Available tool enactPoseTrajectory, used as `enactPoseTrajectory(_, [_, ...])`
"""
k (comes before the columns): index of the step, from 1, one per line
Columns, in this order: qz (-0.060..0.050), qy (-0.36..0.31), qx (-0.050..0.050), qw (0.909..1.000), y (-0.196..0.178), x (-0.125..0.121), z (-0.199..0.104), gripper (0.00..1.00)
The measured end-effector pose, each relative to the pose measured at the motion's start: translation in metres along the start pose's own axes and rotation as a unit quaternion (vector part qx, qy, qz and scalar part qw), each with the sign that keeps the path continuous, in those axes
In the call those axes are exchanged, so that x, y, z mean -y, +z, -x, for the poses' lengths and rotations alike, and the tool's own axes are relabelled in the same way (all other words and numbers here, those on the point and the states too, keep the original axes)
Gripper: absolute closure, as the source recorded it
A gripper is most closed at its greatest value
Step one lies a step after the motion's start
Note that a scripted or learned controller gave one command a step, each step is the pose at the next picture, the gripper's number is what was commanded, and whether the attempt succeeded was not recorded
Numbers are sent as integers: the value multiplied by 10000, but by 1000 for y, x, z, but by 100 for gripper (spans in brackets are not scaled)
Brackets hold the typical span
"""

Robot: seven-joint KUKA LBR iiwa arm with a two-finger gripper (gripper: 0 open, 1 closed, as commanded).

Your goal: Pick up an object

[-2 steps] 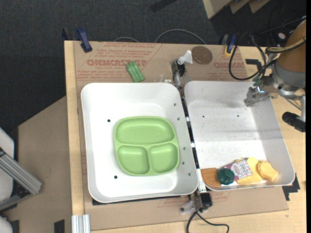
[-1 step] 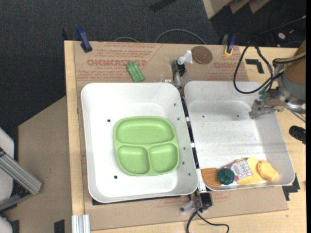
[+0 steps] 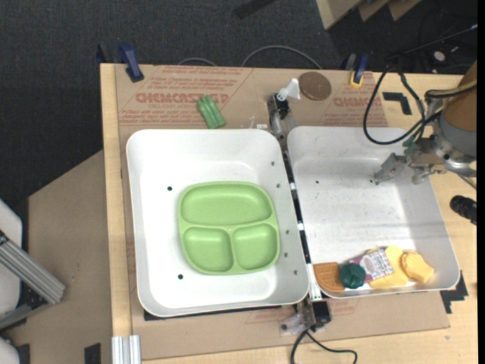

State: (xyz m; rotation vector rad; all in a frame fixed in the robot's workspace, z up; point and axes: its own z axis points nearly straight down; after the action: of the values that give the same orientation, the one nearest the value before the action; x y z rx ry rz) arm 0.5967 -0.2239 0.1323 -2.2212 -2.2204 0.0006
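Several small objects lie in a row along the near edge of the right bin [image 3: 356, 203]: a brown wedge [image 3: 326, 276], a dark green round piece [image 3: 352, 276], a white and pink packet [image 3: 375, 262], a yellow block [image 3: 393, 273] and an orange-yellow piece [image 3: 417, 266]. My gripper [image 3: 386, 170] hangs over the far right part of this bin, well behind the row and apart from it. Nothing shows in the gripper. The arm's wrist [image 3: 455, 131] enters from the right edge.
The left bin [image 3: 151, 165] bears a light green divided plate [image 3: 227, 227]. Behind the bins, a green object [image 3: 211, 112] and a brown disc [image 3: 314, 86] lie on the cardboard. Blue clamps [image 3: 132, 61] hold the board's far edge, and black cables [image 3: 379, 105] hang near the arm.
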Motion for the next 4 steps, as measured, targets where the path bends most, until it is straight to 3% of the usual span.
enactPoseTrajectory(1, [-14, -10, -29, 10000, 50, 1, -5, 0])
enactPoseTrajectory(2, [10, -19, -24, 10000, 48, -42, -3, 0])
enactPoseTrajectory(3, [43, -11, 17, 10000, 5, -72, 0, 0])
enactPoseTrajectory(4, [-19, 0, -33, 10000, 49, 8, -3, 0])
